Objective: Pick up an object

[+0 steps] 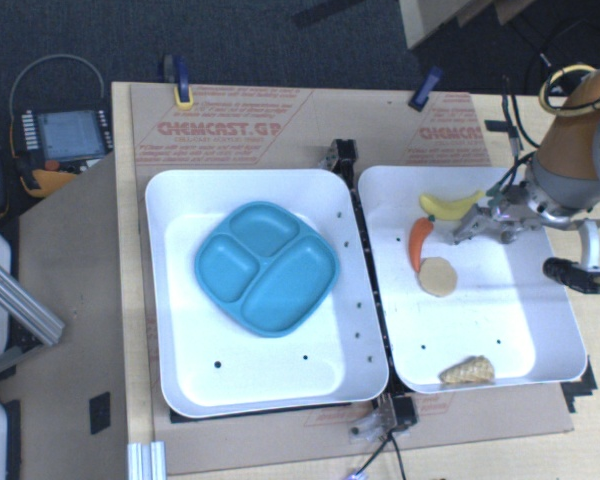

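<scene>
Your gripper (pixel 477 223) hovers beside the banana (pixel 450 205); finger state cannot be told. Carrot (pixel 420 242) and cookie (pixel 439 276) lie close by.

the arm (pixel 578 158) is cut off by the right edge; the claw's (pixel 477 223) grip is too small to tell.

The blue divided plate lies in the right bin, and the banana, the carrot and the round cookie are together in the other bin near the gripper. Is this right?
One thing is wrong: the blue divided plate lies in the left bin, not the right. The camera view shows it. The banana, the carrot and the round cookie are together in the other bin, near the gripper.
</scene>
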{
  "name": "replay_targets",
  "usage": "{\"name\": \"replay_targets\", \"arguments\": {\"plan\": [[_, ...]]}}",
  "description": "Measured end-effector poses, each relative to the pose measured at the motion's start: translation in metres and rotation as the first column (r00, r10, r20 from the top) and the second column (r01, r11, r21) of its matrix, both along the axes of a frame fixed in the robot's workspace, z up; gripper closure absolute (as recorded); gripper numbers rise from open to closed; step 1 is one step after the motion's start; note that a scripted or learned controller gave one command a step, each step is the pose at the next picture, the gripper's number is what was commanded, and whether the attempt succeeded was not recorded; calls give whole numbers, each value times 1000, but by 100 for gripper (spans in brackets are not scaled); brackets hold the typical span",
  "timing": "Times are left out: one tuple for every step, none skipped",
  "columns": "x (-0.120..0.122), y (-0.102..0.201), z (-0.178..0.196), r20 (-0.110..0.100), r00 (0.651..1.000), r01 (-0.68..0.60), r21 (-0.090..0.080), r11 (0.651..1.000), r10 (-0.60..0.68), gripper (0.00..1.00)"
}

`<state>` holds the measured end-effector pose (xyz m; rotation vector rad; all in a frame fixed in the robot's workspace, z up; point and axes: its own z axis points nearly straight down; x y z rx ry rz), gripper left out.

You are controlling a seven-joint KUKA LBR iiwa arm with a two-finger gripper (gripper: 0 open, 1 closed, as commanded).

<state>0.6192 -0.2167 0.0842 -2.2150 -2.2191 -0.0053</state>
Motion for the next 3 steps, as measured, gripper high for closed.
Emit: {"name": "replay_targets", "arguments": {"plan": [[0, -1, 11, 1, 1000, -2, -5, 1000, 2, 100], [8, -5, 73, 11, 1000, 1, -11, 1000, -1, 100], [14, 4, 124, 10, 1000, 0, -10, 1000, 0, 100]]}}
